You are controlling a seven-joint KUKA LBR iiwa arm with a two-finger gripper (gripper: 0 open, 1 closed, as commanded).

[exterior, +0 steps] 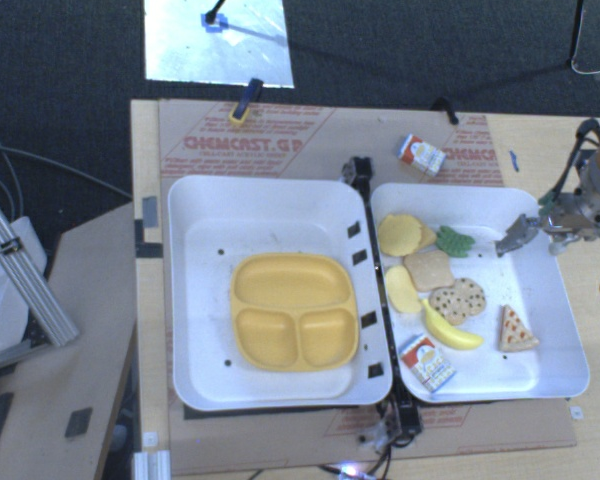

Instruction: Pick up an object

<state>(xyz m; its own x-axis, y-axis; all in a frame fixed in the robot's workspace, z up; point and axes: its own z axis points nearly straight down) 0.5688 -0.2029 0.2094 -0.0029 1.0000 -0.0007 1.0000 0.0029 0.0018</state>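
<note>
The task names no single object; the candidates are the toy foods lying together in the right bin (555, 298). Taking the chocolate-chip cookie (457, 300) as landmark: a slice of toast (427, 268) touches it on the upper left, and a banana (448, 330) lies just below it, curving toward the lower right. A pale yellow oval piece (401, 290) sits left of the cookie, against the toast. Farther up and left of the cookie is a round yellow piece (400, 233), and straight above the cookie, beside that round piece, lies a green leafy piece (456, 239). To the cookie's right, a little lower, sits a pizza slice (516, 330), apart from the rest. Below and left of the cookie, past the banana, a small red-and-white carton (429, 362) lies near the bin's front edge.

The pincer (517, 234) hangs up and right of the cookie, over the bin's upper right part, nothing between its fingers; whether they are spread or closed I cannot tell. The arm (590, 203) reaches in from the right.

Well left of the cookie, the left bin (195, 268) holds a yellow three-compartment tray (294, 311). Far above the cookie, outside the bins, a second small carton (421, 154) lies on the worktop (310, 133).
</note>
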